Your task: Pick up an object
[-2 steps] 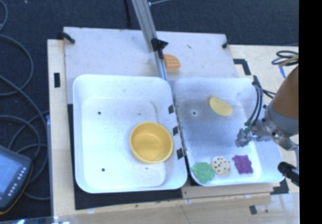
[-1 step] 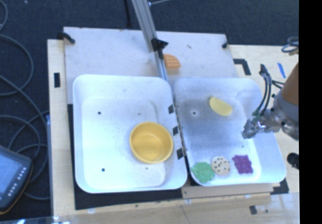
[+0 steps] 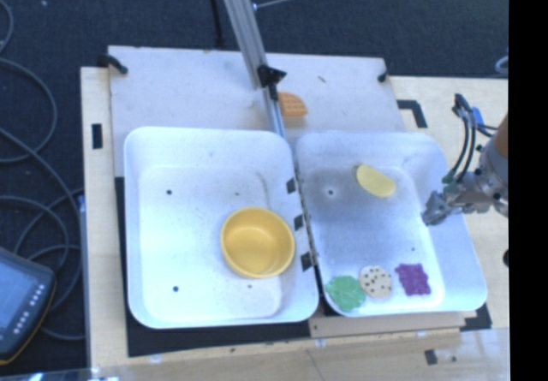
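Camera view: you look down on two white bins side by side, and the right bin [image 3: 445,276] is the landmark here. The gripper [image 3: 434,210] hangs just inside that bin's right wall, about halfway along it; it is small and blurred, so you cannot tell how its jaws stand, and nothing shows between them.

Nearest the gripper, toward the bin's far side, lies a yellow slice [image 3: 376,181], flat and probably light, maybe slick; take it across its narrow width. Along the bin's near edge sit a purple piece [image 3: 413,279], a cookie [image 3: 375,282] and a green piece [image 3: 345,291], close together in a row. They look thin and light, so you would likely have to press low against the floor to catch an edge, and neighbours may get nudged.

Left of the right bin, in the other bin, a yellow bowl [image 3: 257,241] stands upright. It looks stiff and light; its rim is the obvious hold.
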You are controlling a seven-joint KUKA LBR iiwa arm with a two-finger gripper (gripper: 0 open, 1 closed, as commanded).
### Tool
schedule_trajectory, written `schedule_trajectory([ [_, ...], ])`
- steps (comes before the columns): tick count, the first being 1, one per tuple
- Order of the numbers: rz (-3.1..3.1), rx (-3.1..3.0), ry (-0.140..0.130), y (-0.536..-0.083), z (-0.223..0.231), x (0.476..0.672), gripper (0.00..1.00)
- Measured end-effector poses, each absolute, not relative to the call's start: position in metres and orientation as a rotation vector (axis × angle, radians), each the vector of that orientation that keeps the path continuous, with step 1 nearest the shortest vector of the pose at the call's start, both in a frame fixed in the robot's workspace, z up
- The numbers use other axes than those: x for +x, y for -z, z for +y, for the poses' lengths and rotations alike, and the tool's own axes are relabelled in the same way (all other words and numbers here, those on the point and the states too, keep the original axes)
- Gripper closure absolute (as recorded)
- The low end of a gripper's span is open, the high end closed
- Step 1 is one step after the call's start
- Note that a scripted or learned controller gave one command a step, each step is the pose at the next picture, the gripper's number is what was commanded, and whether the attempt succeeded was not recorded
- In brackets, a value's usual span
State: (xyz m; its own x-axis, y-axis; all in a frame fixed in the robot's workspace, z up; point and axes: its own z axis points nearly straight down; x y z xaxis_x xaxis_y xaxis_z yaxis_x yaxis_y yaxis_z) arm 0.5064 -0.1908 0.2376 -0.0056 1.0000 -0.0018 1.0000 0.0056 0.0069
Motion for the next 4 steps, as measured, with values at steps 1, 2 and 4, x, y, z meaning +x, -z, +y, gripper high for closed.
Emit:
schedule_trajectory([
  [1, 2.229, 2.212, -0.004, -0.239, -0.155, 0.535, 1.0],
  [2, 2.228, 2.213, -0.002, -0.232, -0.108, 0.553, 1.0],
  [4, 2.23, 2.212, -0.006, -0.241, -0.018, 0.609, 1.0],
])
